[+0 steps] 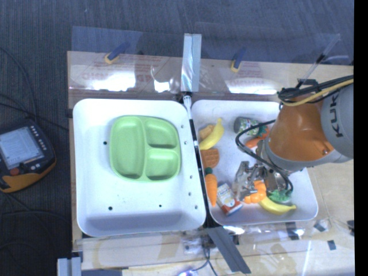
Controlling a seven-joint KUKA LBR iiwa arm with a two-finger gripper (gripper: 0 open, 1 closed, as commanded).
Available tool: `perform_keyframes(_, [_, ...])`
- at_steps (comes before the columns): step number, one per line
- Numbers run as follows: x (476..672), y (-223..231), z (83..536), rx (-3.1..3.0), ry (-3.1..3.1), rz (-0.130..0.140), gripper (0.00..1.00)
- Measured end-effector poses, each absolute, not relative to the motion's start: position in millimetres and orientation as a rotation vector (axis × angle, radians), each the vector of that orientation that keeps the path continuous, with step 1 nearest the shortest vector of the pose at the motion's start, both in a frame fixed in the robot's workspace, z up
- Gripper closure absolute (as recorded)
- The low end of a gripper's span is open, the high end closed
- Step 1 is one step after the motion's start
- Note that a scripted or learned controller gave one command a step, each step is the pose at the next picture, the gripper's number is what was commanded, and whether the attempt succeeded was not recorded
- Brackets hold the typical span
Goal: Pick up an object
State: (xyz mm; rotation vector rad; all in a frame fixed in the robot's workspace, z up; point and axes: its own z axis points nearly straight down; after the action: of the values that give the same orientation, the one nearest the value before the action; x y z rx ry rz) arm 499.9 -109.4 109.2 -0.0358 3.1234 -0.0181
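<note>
Over the right bin (310,209), your end effector (252,180) hung low above the toys at its 6 o'clock end; whether it was spread or pinching, you could not tell from this view. Nothing appeared lifted: the small carton (227,199), carrot (211,188) and near banana (277,205) lay in the bin, so the pick remained undone. Only "KU" (337,121) was legible on the arm.

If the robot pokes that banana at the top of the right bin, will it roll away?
Probably not far. The banana is curved, so it would likely spin or rock rather than roll. It looks like smooth toy plastic, so it may be light, stiff and a bit slippery. It lies near the bin wall, which would likely stop it.
</note>
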Motion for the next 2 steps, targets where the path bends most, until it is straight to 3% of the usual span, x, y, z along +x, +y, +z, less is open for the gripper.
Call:
perform_keyframes(1, [582.9,-109,92,0.304,3.118,-0.001,1.0])
perform_keyframes(2, [567.6,-165,230,0.12,3.124,-0.008,1.0])
